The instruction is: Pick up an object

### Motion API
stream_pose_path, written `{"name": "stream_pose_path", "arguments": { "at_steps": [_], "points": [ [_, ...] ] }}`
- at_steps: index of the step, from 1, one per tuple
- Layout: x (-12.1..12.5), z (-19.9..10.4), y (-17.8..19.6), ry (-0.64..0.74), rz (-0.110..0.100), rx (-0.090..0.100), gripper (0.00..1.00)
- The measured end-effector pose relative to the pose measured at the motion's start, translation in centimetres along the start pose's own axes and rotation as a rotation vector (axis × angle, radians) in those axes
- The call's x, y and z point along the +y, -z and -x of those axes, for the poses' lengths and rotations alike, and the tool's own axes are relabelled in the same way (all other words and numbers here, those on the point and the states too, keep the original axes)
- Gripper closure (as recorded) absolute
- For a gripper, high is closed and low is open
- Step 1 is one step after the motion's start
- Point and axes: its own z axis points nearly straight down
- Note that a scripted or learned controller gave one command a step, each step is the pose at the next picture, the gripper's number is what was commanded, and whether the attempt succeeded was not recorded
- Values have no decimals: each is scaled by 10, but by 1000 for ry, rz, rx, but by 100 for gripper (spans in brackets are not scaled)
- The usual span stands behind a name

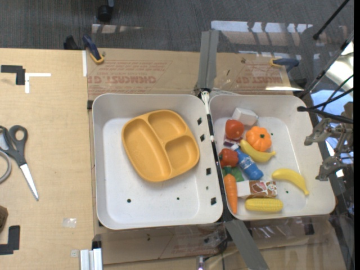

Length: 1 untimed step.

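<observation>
At the frame's right edge the end effector (329, 151) hovers; I cannot tell its state. Nearest, at lower right in the right bin (298, 210), lies a banana (291, 179): probably light, smooth plastic, best gripped across its middle.

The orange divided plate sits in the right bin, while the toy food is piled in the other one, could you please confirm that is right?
Not quite: the camera view shows the orange divided plate in the left bin, not the right one. The toy food, such as the carrot and banana, is piled in the other bin.
</observation>
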Motion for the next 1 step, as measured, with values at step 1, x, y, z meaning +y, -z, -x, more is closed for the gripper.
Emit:
{"name": "stream_pose_path", "arguments": {
  "at_steps": [1],
  "points": [
    [9,-12,-173,-54,0,-1,0]
  ]
}}
